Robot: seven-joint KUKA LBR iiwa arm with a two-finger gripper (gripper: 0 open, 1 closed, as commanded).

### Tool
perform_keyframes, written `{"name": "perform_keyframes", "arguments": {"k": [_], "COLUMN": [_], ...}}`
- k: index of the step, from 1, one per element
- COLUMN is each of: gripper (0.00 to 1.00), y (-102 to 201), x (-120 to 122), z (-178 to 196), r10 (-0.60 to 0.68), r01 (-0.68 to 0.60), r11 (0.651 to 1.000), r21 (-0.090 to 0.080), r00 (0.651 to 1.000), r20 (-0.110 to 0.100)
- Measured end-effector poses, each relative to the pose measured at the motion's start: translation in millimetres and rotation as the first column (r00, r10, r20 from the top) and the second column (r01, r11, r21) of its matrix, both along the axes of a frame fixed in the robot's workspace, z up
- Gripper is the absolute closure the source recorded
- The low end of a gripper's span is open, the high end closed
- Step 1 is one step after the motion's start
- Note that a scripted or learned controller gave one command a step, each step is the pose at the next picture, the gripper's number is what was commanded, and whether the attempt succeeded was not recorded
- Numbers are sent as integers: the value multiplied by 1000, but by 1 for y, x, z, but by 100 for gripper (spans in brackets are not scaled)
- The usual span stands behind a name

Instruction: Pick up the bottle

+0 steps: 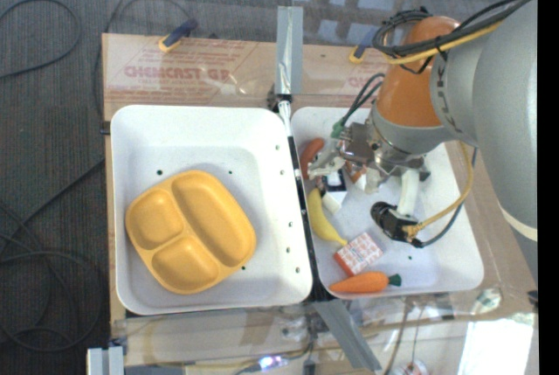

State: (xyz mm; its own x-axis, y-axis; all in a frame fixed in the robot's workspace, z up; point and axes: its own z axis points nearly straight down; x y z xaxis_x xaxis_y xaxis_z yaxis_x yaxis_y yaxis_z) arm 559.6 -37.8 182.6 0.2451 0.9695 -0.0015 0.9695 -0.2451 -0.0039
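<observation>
Arm [410,93] reaches in over the right bin [445,260]. Left bin [122,124] holds a yellow divided tray [190,231], nothing else. Gripper [339,170] sits low in the right bin's upper left; how far open it is cannot be told, and nothing is seen held. Banana [323,223] lies along that bin's left wall, carrot [358,283] at the front edge, and a red-and-white box [358,253] between them. Bottle [311,152]: no sure sighting. Best guess is the reddish-brown rounded thing against the left wall, just beside the gripper and partly hidden by it. A small white piece [332,205] touching the banana's upper end is too unclear to name. If that is the bottle, it is likely light hollow plastic, stiff, smooth and apt to roll or squirt out of a pinch. Judged best hold: across the middle of the body, jaws square to its long axis. The wall crowds one side.
</observation>
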Motion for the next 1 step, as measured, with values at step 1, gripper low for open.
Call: {"name": "perform_keyframes", "arguments": {"k": [1], "gripper": [0], "y": [-49], "x": [-18], "z": [-86], "r10": [-183], "r01": [183], "r11": [983], "r21": [2], "r00": [983], "r20": [9]}}
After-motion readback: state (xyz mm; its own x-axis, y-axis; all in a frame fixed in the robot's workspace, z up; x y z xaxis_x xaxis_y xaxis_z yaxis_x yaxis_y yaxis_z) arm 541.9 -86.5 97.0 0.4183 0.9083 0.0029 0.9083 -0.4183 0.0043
